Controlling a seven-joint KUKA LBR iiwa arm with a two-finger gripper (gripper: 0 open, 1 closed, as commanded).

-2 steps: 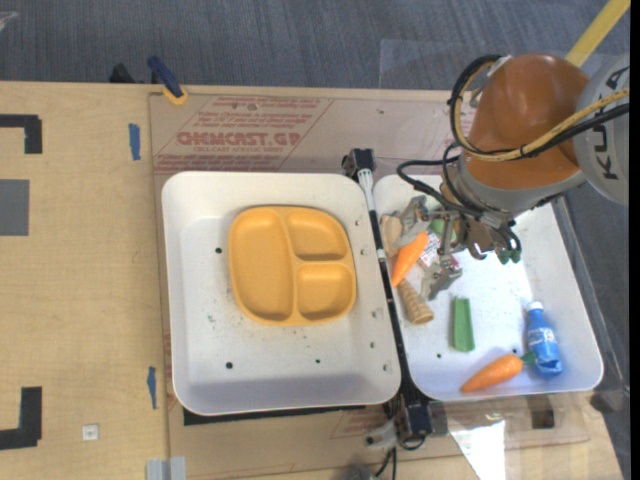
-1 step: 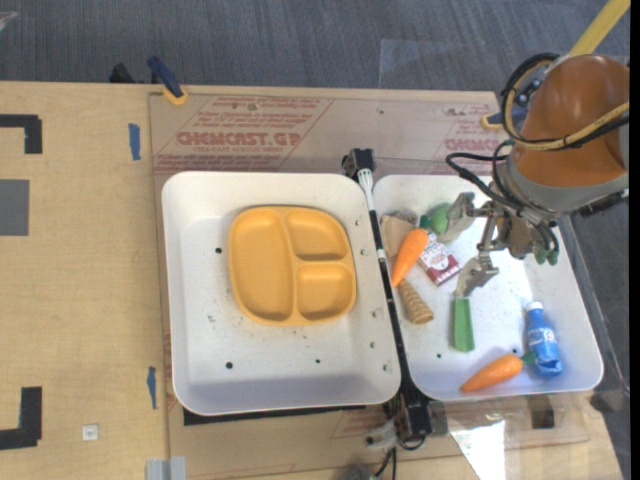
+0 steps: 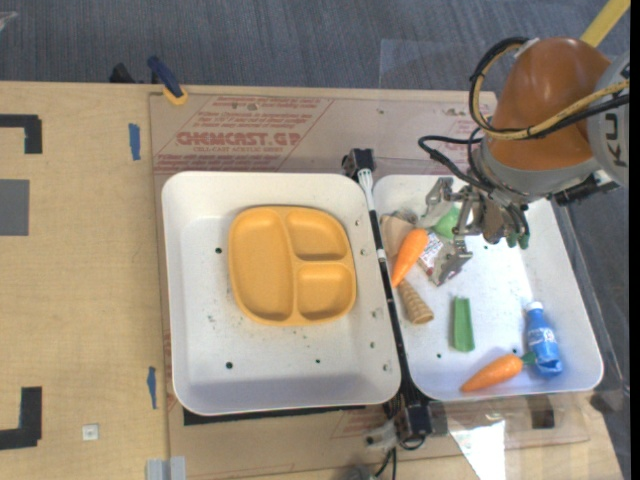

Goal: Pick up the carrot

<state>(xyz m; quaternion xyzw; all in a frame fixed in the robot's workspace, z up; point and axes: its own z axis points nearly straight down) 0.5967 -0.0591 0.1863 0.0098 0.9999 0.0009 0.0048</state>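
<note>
In the camera view, two shallow white bins are seen side by side on a tan worktop (image 3: pixel 80 298). The left bin (image 3: pixel 190 348) is occupied by a yellow divided tray (image 3: pixel 292 264), set roughly at its middle. The right bin (image 3: pixel 575 318) is reached by the arm (image 3: pixel 540 103), whose orange band is seen above the wrist at the upper right.

The gripper (image 3: pixel 455 253) is lowered into the upper part of the right bin, its metal fingers (image 3: pixel 452 266) pointing down and to the left. A small gap appears between the fingertips, so the gripper is judged to be partly open, and nothing is seen held between them. A small silvery wrapper (image 3: pixel 429 253) is found just beside the fingertips, on their left.

Two carrots are seen in the right bin. One carrot (image 3: pixel 406 256) is laid at a slant near the bin's left wall, just left of the gripper, with its thick end uppermost. Whether it is touched by the fingers cannot be told. Below it a brown cone-like piece (image 3: pixel 417 305) is placed. The second carrot (image 3: pixel 492 373) is laid near the bin's lower edge, well apart from the gripper, beside a blue bottle (image 3: pixel 542 340). A green block (image 3: pixel 461 323) is set between the two carrots.
</note>
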